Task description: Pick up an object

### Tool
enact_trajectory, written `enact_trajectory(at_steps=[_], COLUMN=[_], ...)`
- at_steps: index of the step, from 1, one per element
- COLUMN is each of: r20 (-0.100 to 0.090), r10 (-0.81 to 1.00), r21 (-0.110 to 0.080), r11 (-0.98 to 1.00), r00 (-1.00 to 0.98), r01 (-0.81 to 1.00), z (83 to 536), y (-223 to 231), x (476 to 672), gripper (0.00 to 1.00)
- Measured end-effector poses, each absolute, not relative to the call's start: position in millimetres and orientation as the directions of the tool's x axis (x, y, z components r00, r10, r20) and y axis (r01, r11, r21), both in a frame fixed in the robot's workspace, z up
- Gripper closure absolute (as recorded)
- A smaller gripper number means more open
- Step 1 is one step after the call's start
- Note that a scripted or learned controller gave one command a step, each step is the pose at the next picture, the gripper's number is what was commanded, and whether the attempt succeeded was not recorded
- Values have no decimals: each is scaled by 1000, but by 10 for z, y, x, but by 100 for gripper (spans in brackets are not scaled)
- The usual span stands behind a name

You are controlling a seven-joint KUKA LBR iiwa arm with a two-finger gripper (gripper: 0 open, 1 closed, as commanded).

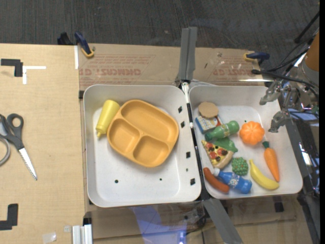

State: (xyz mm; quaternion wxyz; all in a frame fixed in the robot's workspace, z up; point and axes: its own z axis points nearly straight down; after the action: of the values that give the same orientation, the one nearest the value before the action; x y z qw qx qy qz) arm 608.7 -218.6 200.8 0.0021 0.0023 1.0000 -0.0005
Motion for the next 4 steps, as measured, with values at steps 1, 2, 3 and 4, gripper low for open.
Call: enact_trajectory(at_steps=[1,2,3,4], r20=[-3,-9,-4,0], r10=[39,35,229,414], r21=[-1,-2,0,0], r11=[999,999,973,910], r00=[-999,-999,-973,-910], r01=[39,35,229,414], z=[971,1077,2212,1219], y=[-2211,-2194,-1244,-1131], x=[5647,5671,5652,5241], gripper=[0,100,100,100])
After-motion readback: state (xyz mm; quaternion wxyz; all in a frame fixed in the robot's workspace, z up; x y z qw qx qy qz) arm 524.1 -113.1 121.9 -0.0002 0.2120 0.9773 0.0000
